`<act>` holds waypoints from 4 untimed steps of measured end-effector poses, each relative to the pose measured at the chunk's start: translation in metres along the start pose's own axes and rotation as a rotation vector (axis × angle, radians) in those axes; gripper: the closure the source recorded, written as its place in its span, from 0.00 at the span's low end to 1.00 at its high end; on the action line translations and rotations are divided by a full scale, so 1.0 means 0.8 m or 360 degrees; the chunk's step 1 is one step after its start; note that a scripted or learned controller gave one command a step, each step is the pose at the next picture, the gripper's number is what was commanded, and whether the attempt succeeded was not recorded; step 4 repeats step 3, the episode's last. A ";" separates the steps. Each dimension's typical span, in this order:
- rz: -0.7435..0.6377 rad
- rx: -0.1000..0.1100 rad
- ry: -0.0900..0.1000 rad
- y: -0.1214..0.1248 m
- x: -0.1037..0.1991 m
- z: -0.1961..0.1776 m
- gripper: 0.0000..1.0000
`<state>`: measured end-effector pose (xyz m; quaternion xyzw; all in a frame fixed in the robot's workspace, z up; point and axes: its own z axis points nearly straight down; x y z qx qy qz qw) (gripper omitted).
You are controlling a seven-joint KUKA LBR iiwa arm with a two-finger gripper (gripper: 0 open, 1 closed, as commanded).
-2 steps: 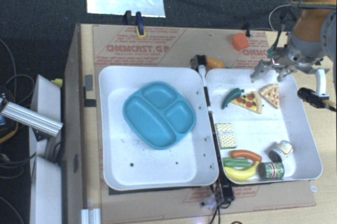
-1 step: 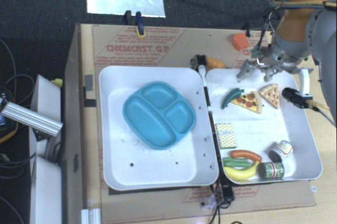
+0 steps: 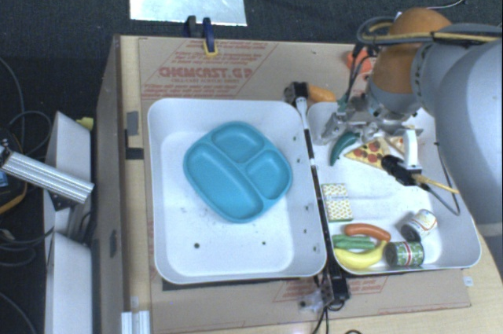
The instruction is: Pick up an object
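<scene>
I see the hand (image 3: pixel 357 128) lowered into the far end of the right bin (image 3: pixel 464 242), above a green toy (image 3: pixel 343 145) and a pizza slice (image 3: pixel 368 153). I cannot tell whether it grips anything. At the bin's near end lie a banana (image 3: pixel 357 257), a sausage (image 3: pixel 366 231) and a can (image 3: pixel 404 253). The left bin (image 3: pixel 169 246) holds a blue divided plate (image 3: pixel 237 170).

The arm (image 3: pixel 464 89) hides the right bin's (image 3: pixel 440 258) far corner.
</scene>
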<state>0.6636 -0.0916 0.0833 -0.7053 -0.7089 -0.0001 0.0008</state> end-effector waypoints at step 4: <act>0.0004 -0.0009 -0.0004 -0.007 -0.004 -0.016 1.00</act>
